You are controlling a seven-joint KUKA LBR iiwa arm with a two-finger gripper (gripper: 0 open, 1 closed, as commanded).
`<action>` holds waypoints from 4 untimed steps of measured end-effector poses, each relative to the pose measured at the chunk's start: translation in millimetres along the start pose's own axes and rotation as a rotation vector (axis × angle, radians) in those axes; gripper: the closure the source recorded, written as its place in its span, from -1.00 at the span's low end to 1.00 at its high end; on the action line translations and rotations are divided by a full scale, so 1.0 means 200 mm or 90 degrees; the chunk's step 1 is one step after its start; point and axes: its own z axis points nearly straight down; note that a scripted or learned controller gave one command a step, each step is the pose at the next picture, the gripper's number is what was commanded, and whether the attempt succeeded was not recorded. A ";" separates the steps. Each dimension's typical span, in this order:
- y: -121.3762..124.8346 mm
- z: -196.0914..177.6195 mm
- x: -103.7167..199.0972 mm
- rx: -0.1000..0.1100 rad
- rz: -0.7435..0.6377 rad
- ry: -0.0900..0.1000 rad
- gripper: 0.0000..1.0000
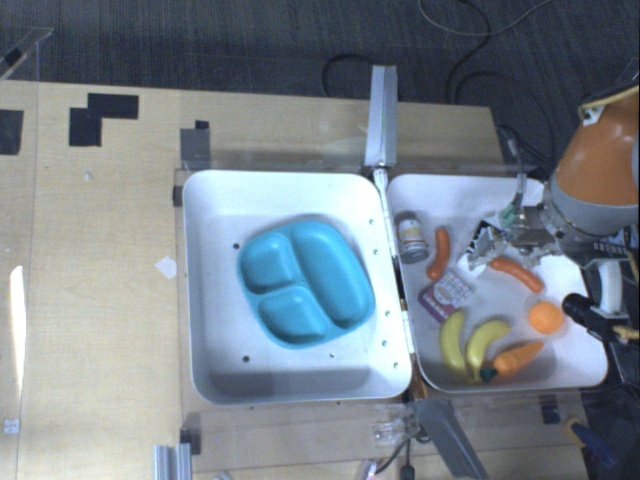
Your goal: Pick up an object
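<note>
Pale wood covered the bench [90, 268] you were working at, with black patches near its 10 o'clock corner and dark carpet with loose cables beyond the far edge. Toward 9 o'clock from the centre divider, you had the left bin [210, 358], a shallow white tray holding a blue divided plate [303, 280] with three compartments, lying flat near the bin's middle. A metal rail [382, 118] ran up toward 12 o'clock between the two bins.

Moving right, the right bin [590, 373] held your candidates. A small jar [410, 236] lay at its 10 o'clock corner, and just beside it an orange sausage-shaped piece [439, 253]. Below those sat a purple packet [446, 295]. At 6 o'clock two bananas [472, 343] lay side by side, with a carrot [516, 358] touching their right side. An orange ball [546, 317] rested near 4 o'clock, and a second carrot-like piece [517, 273] lay slanted near the bin's centre.

The gripper [492, 244] hung low over the bin, just above the upper end of that slanted piece. You could see its fingers somewhat apart, with nothing between them. Behind it, toward 3 o'clock, the grey arm rose to its orange band [600, 153].
</note>
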 end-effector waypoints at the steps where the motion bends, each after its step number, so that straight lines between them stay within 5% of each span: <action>1: 0.24 0.47 -0.23 -0.003 -0.035 0.000 -1.00; 2: 0.34 0.51 -0.14 -0.005 -0.041 -0.001 -1.00; 3: 0.36 0.44 -0.14 -0.009 -0.043 -0.001 1.00; 4: 0.51 -0.13 0.38 -0.002 0.098 0.000 1.00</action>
